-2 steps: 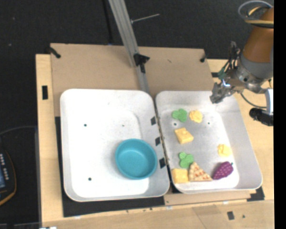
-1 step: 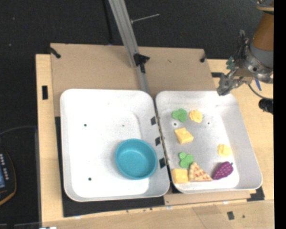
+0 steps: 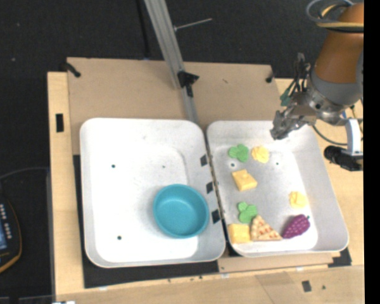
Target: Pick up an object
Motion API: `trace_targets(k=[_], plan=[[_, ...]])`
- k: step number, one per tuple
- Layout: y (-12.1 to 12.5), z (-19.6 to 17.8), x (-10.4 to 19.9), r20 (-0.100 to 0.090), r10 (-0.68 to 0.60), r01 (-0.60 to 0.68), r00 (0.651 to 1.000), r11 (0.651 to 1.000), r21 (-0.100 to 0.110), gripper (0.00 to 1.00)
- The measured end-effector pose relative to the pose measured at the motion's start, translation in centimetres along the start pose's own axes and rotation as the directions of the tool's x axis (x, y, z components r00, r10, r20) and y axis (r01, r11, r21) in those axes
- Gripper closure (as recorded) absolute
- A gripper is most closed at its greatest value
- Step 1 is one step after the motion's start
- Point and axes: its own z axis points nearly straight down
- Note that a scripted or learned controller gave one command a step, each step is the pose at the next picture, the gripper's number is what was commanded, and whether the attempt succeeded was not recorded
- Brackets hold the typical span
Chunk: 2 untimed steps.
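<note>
My gripper [image 3: 280, 132] hangs over the far edge of the right bin [image 3: 323, 170], just right of a small yellow piece [image 3: 260, 154] and above it. A green clover-shaped toy [image 3: 239, 152] lies beside that piece. A yellow cheese wedge [image 3: 244, 180] sits mid-bin. Another yellow piece [image 3: 297, 199] lies toward the right wall. Near the front lie a second green toy [image 3: 246, 211], a yellow block [image 3: 239, 234], a pizza slice [image 3: 263, 229] and purple grapes [image 3: 296, 225]. Nothing shows between the gripper's tips.
The left bin [image 3: 114, 151] holds a teal bowl [image 3: 180, 210] near its front right. A grey metal pole [image 3: 168, 40] slants down to the gap between the bins at the back. Cables and a black fitting [image 3: 342, 157] sit right of the right bin.
</note>
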Motion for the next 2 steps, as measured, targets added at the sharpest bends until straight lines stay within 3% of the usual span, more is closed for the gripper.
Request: trace_targets(k=[2], plan=[[-5.3,0.7,8.5,-0.001,-0.001,0.001,1.000,1.000,0.000,1.00]])
